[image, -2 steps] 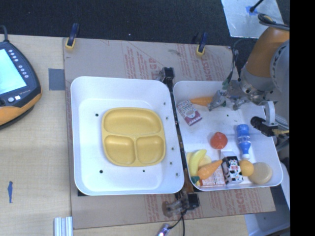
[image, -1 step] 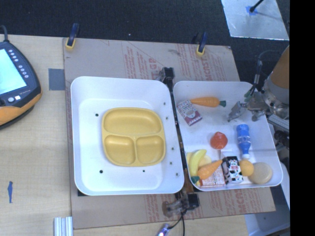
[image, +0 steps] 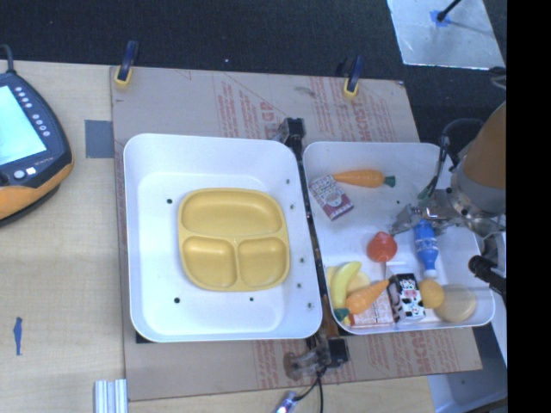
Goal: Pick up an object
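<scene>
Gripper (image: 426, 218) at the right side of the right bin (image: 344, 155), carried by the grey arm with its orange band (image: 489, 149) entering from the view's right; whether it is open or closed cannot be told, since the metal parts at the wrist blur into one another. Directly beneath it, toward the viewer, lies a small blue bottle (image: 425, 249), its long axis running away from the gripper toward the bin's near wall; this appears the likeliest target, and the coming move would seem to turn on a short drop with the jaws set across that axis. Just to the gripper's left and a little nearer the viewer sits a red tomato-like ball (image: 381, 247), close beside the bottle but apparently not touching it. Farther left and slightly beyond lies a carrot (image: 362, 178), long axis across the bin, with a small red-and-white carton (image: 331, 197) beside it. Crowded along the near wall, well below the gripper: a banana (image: 343, 281), a second carrot (image: 368, 295), a cow-patterned carton (image: 406, 296), a yellow lemon-like piece (image: 431, 294) and a pale round piece (image: 459, 305). Well to the gripper's left, the left bin (image: 155, 157) holds a yellow divided plate (image: 232, 237), its three compartments holding nothing. A handheld control pad (image: 26, 149) rests at the far left of the bench
</scene>
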Robot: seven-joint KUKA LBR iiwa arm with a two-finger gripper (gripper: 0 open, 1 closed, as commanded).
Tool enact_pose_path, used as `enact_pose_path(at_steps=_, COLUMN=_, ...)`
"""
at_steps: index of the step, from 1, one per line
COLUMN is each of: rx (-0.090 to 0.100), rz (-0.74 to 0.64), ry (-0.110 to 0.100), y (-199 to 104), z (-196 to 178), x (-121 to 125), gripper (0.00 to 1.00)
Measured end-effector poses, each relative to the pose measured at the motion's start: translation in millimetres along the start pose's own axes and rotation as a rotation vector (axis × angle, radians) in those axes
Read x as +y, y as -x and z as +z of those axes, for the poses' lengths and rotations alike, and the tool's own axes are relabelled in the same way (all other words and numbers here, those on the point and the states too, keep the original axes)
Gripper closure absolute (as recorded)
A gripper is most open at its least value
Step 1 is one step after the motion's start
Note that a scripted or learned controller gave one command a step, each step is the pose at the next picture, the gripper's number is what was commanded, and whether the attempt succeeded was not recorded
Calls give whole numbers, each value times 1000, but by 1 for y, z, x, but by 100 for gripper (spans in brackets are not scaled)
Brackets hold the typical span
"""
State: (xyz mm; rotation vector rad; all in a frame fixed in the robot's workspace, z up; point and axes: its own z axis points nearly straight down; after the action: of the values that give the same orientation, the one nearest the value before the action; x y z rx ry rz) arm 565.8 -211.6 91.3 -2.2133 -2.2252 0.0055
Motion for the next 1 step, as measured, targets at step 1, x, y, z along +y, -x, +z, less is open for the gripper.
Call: enact_pose_path(at_steps=1, rx=-2, rz=-3, ry=-1, y=1, z=-11, x=0, gripper=100)
